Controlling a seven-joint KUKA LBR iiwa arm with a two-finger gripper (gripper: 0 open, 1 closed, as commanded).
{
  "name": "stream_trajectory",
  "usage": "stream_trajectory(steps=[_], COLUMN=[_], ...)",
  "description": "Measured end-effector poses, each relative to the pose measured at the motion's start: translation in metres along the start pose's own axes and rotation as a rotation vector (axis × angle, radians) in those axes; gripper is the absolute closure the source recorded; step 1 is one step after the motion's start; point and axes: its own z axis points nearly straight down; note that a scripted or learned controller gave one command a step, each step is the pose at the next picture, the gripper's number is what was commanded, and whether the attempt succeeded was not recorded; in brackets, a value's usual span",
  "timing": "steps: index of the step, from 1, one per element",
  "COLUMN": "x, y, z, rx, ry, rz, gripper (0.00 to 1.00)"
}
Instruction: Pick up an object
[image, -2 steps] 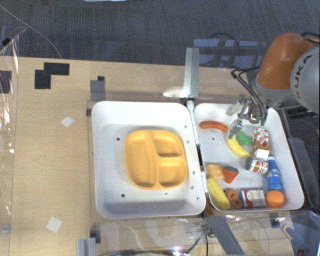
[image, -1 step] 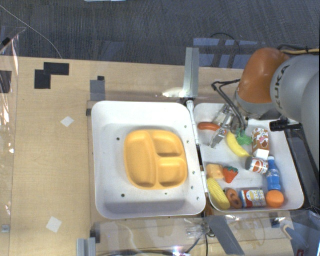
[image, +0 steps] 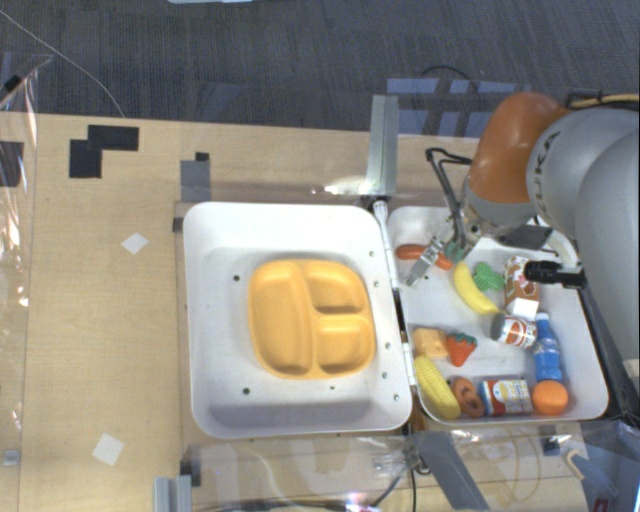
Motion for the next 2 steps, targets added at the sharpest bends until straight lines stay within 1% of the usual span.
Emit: stream_trajectory(steps=[1, 2], x=[-0.003, 0.035], y=[0.004, 0.033], z=[-0.015, -0.102], rx=[-0.011, -0.009], ry=[-0.018, -0.01], rz=[-0.009, 0.252], gripper=[1.0, 1.0])
